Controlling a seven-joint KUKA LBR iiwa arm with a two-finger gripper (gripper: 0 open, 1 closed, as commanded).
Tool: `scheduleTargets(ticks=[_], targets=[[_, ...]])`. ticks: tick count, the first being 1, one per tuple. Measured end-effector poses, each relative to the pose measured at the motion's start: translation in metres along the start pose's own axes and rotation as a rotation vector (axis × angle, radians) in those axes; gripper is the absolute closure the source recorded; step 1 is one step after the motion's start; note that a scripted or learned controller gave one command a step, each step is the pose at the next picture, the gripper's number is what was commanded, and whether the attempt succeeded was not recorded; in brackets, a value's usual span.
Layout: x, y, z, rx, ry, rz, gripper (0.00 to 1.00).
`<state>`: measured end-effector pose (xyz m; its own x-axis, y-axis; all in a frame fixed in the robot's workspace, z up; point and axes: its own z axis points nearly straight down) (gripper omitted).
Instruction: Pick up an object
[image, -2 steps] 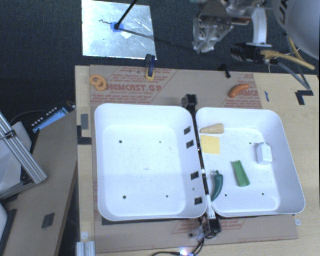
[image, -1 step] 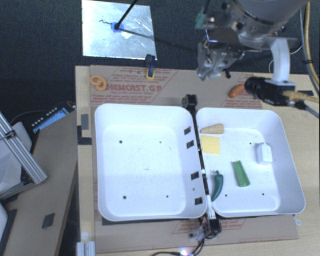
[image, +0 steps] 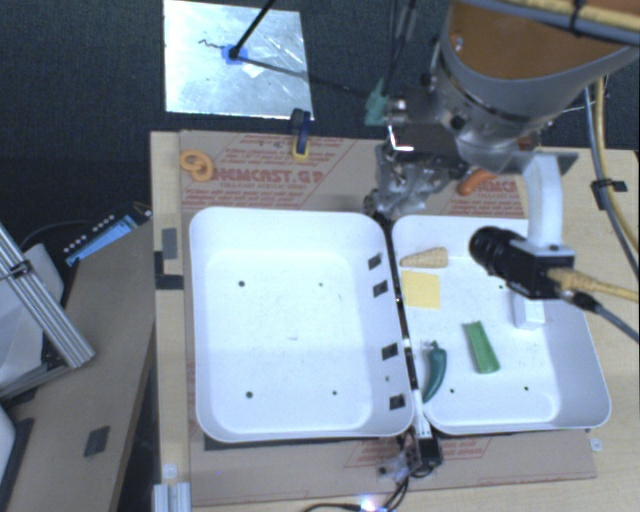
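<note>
Toward the upper right of the frame the grey arm with its orange band looms large, and its gripper (image: 405, 195) hangs over the far rim where the two bins meet; whether it is wide or narrow cannot be told, for the metal there is a dark tangle. Right of centre, the right bin (image: 570, 400) holds a tan cone-shaped piece (image: 425, 259), a yellow square (image: 420, 290), a green block (image: 481, 347) and a dark green pepper (image: 434, 370) lying against the divider. A black cylinder (image: 512, 262) on a white bracket juts over that bin. The left bin (image: 215, 330) sits beside it. An orange ring (image: 196, 165) lies on the cardboard at upper left.
</note>
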<state>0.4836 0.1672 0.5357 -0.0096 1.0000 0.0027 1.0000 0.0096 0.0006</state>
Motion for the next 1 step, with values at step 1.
scheduleTargets(ticks=[1], targets=[[-0.0815,0.0024,0.0,-0.002,-0.003,0.016,1.0]])
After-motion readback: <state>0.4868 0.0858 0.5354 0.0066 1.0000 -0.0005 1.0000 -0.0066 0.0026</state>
